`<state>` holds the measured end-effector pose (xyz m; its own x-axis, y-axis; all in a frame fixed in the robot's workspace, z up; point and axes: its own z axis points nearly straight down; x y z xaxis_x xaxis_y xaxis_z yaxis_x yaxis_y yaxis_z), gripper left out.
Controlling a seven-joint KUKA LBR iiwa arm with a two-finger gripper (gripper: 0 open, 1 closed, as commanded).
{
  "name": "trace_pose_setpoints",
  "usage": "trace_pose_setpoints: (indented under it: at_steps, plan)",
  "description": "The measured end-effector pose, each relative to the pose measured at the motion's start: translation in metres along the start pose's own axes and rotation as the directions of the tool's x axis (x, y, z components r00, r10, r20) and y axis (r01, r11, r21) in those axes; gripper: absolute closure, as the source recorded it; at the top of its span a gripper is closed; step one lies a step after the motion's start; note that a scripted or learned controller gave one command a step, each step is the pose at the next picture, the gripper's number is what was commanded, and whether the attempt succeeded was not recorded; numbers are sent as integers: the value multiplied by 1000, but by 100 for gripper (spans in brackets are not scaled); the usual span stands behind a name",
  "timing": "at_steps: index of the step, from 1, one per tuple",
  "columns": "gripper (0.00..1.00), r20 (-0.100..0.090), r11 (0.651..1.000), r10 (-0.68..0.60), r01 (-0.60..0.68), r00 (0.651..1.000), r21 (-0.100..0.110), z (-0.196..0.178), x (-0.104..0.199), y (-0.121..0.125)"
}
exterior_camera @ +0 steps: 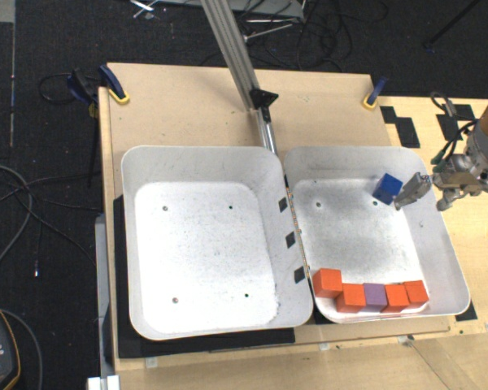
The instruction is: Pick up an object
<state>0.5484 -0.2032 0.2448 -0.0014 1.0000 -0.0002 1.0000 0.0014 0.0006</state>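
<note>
While the gripper (429, 192) hangs over the right bin's (439, 242) far right rim, its jaws stand open, just beside the blue block (387, 188) — not around it. Five blocks (370, 292) line the near wall — four orange, one purple. The left bin (146, 169) sits on the tan bench (187, 104).
</note>
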Motion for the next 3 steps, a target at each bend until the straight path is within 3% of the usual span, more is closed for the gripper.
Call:
trace_pose_setpoints:
  at_steps: [1, 2, 3]
  plan:
    - [0, 0, 1000, -1, 1, 1000, 6, 104, -21, 46]
    - [0, 2, 1000, -3, 3, 1000, -3, 152, -21, 102]
    - [100, 4, 1000, -3, 3, 1000, -3, 139, -21, 101]
